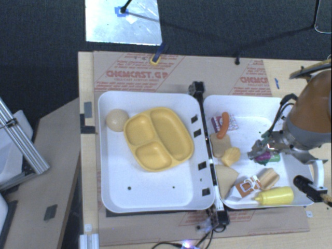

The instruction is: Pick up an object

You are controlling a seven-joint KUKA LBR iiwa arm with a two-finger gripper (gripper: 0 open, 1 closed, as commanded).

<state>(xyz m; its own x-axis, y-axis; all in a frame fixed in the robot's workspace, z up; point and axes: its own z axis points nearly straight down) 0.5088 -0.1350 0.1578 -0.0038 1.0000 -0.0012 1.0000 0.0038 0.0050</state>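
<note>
My gripper hangs low in the right bin, right over a small purple and green object that it partly hides. To the left of it lie an orange sausage, a pale yellow wedge and a beige block. Toward the front edge sit a bread roll, an orange and white packet and a yellow squeeze bottle. A tan slice rests at the bin's front left.
The left bin holds a yellow divided plate and a beige ball. A black divider with clips runs between the bins. The grey arm with its orange band covers the right bin's far right side.
</note>
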